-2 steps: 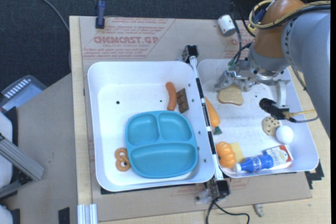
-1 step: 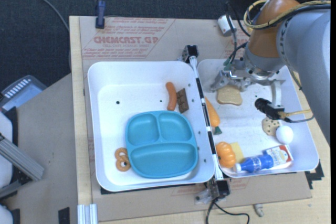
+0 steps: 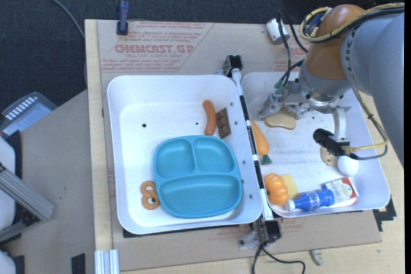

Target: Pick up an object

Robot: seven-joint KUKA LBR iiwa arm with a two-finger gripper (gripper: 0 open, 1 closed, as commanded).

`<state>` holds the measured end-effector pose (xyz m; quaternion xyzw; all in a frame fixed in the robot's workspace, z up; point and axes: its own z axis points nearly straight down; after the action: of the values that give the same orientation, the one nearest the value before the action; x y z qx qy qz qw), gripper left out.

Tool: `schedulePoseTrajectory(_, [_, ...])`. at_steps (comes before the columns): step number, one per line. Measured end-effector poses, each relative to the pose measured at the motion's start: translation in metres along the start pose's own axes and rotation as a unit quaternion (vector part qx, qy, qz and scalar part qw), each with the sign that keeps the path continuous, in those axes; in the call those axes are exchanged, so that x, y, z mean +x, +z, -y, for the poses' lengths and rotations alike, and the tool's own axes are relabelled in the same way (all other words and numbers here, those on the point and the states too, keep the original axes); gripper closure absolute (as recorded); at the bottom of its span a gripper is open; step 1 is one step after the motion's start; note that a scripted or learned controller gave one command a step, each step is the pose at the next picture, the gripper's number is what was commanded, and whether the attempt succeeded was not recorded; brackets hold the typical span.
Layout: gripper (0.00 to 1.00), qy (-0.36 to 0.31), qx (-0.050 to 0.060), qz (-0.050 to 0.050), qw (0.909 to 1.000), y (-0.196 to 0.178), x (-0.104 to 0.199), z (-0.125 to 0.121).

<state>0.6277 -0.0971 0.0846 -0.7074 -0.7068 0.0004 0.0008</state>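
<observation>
Two white bins side by side on a printed cardboard sheet (image 3: 160, 48). In the left bin (image 3: 138, 131): a blue divided plate (image 3: 196, 176), taking up most of the near half. Just past the plate's far edge, a sausage (image 3: 209, 117) and a brown chocolate bar (image 3: 223, 123), close together, both standing roughly lengthwise away from the plate. Against the plate's near left corner, touching it, a small pretzel (image 3: 150, 194).

In the right bin (image 3: 302, 151), to the right of the plate: a carrot (image 3: 259, 138) along the shared wall, near the plate's far right corner. Level with the plate's near right corner, an orange pumpkin (image 3: 276, 188) beside a yellow block (image 3: 290, 186). Further right of the plate, a bottle (image 3: 320, 197) lying on its side with a blue middle and a red and white label, then a white egg (image 3: 348, 165) beyond it.

Beyond the plate and outside the bins, a blue clip (image 3: 122, 16) on the far edge of the cardboard.

Far right of the plate, past the carrot: a pale slice (image 3: 280, 120), flat, tan, rounded at the ends, lying on the right bin's floor. Directly over its far edge, the gripper (image 3: 286, 108), low, with the grey and orange arm covering the bin's far right corner. Open or closed: impossible to tell from above. No clear sign of the slice being lifted.
</observation>
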Motion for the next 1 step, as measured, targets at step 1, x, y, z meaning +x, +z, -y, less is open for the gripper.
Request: schedulePoseTrajectory(1, [1.00,0.000,-0.002,0.000,1.0000,-0.0109,0.0004,-0.0011])
